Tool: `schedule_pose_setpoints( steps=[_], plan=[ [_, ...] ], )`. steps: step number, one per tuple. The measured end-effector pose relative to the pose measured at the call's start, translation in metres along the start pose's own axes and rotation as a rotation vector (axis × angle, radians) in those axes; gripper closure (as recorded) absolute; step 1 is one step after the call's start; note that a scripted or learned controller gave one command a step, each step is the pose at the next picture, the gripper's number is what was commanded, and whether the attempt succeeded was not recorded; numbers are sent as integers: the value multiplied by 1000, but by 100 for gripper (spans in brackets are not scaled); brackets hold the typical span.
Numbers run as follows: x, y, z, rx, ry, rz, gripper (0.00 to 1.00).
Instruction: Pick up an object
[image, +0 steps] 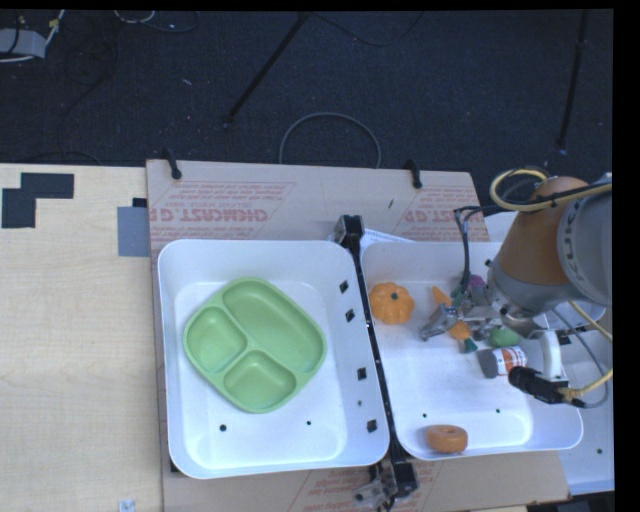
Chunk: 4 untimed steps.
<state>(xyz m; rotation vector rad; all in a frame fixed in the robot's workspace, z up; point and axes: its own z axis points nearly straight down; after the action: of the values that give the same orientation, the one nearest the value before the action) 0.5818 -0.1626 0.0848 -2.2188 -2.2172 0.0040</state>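
Observation:
In the right bin (440, 395) an orange toy pumpkin (391, 303) sits near the divider. Close to the bin's front rim lies a round orange piece (446, 438). My gripper (438, 326) is low in the bin, right of the pumpkin, among small orange and green toy bits (462, 333). A small orange wedge (440, 295) lies just above it. Right of the gripper lies a small bottle-like object with a red band (502, 361). The arm, with its orange band (532, 245), comes in from the right and hides the bin's right part.
The left bin (190, 440) holds a green divided plate (254, 343). A black divider (365, 340) runs between the bins. Cables (560, 385) trail along the arm at the right bin's edge. Cardboard (250, 205) lies under both bins.

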Motion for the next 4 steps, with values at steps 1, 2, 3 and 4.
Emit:
schedule_pose_setpoints(
  steps=[1,2,3,4],
  plan=[
    [-1,0,-13,-2,-1,2,100],
    [-3,6,-75,-8,-2,-2,100],
    [-2,9,-139,-8,-2,-2,100],
    [-3,9,-192,-8,-2,-3,100]
  ],
)
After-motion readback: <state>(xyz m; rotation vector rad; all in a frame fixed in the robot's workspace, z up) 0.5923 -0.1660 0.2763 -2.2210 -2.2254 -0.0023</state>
